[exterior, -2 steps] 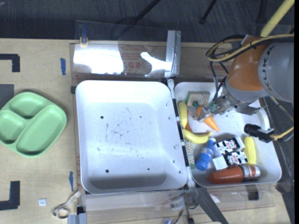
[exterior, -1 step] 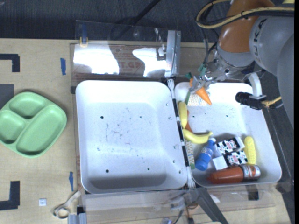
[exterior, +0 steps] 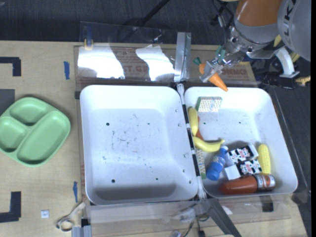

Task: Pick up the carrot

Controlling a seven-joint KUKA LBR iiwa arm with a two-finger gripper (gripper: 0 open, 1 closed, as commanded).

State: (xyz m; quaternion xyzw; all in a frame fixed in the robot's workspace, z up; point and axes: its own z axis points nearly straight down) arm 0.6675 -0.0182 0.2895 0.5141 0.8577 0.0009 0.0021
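The carrot [exterior: 218, 80] is orange with a green stem end and hangs tilted over the back rim of the right bin [exterior: 281, 132]. My gripper [exterior: 217, 67] reaches in from the upper right and is shut on the carrot's upper part, with the orange tip poking out below the fingers towards the bin.
The right bin holds a banana [exterior: 198, 135], a blue bottle [exterior: 216, 168], a corn cob [exterior: 264, 158], a red bottle [exterior: 244, 184], a patterned box [exterior: 245, 158] and a small green-white pack [exterior: 210, 104]. To its left is the left bin [exterior: 98, 102]. A green divided plate [exterior: 32, 130] lies on the bench at far left.
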